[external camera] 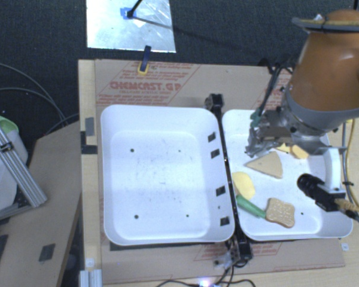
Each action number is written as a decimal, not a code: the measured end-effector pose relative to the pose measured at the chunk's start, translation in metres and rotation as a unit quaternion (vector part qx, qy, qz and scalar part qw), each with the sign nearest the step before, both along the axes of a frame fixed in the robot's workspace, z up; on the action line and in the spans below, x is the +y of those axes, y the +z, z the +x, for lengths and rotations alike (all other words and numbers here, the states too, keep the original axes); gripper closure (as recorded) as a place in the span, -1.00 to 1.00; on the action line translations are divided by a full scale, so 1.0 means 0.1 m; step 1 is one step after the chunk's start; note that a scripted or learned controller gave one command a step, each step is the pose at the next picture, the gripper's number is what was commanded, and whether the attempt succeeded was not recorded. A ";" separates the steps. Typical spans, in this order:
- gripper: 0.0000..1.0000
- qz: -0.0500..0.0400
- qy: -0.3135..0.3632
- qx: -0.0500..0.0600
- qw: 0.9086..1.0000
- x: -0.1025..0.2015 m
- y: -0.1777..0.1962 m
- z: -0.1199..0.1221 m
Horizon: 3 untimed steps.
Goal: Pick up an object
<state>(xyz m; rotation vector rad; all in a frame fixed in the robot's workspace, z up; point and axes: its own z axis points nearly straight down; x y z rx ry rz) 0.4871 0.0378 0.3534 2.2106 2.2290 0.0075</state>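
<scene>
From the camera view above the worktop (185,76), the pick looks not yet done. The pincer (258,143) is low in the right bin (332,227), near its back-left corner, just above the tan wedge (267,164). Nothing is visibly caught between its fingers; whether they are spread or pressed together I cannot tell, since the arm's bulk and the dark mechanism crowd that spot. What remains, by my reckoning, is to close on an object and lift it clear.

The left bin (161,178) shows bare white floor with a few small dark specks. The right bin holds the tan wedge, a yellow piece (245,185) near the divider, a green stick (250,207) just below it, a speckled biscuit-like slab (280,212) beside that, and a small yellow bit (298,152) partly under the arm.
</scene>
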 end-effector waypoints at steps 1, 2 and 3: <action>1.00 -0.002 -0.007 0.005 1.000 -0.57 -0.78 -0.01; 1.00 0.000 -0.001 0.004 1.000 -0.09 -1.20 -0.01; 1.00 0.002 0.000 -0.008 1.000 0.20 0.49 0.01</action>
